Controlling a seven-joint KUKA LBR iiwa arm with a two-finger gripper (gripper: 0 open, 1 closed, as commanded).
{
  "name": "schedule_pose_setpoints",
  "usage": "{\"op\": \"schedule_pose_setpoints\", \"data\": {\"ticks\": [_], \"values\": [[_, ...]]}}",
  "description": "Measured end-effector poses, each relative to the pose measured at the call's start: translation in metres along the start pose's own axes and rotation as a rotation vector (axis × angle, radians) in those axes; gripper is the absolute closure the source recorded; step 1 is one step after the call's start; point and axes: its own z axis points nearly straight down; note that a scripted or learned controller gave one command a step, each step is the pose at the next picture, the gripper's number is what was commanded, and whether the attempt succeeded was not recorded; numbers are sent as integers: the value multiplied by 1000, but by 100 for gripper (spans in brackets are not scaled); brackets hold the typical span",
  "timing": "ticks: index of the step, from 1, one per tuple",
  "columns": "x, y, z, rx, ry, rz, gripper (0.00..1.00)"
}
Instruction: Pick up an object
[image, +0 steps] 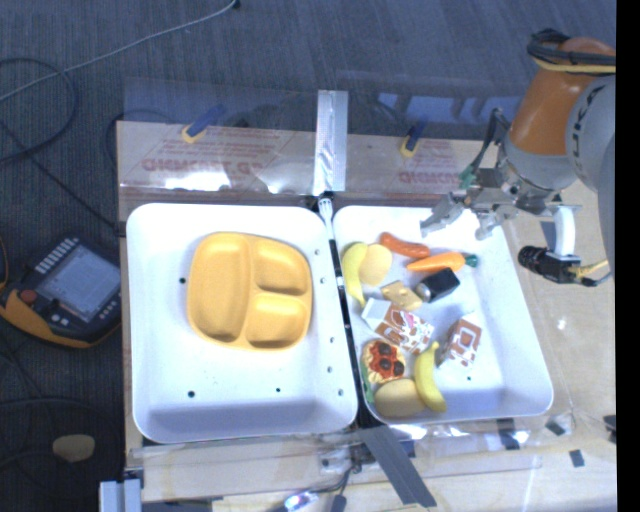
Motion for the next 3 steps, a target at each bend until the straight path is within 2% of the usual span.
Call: {"op": "schedule_pose_setpoints", "data": {"ticks": [1, 2, 3], "values": [[8, 1, 104, -2, -4, -124, 0], [3, -5, 110, -8, -6, -175, 0], [-15, 22, 77, -3, -2, -94, 0]]}}
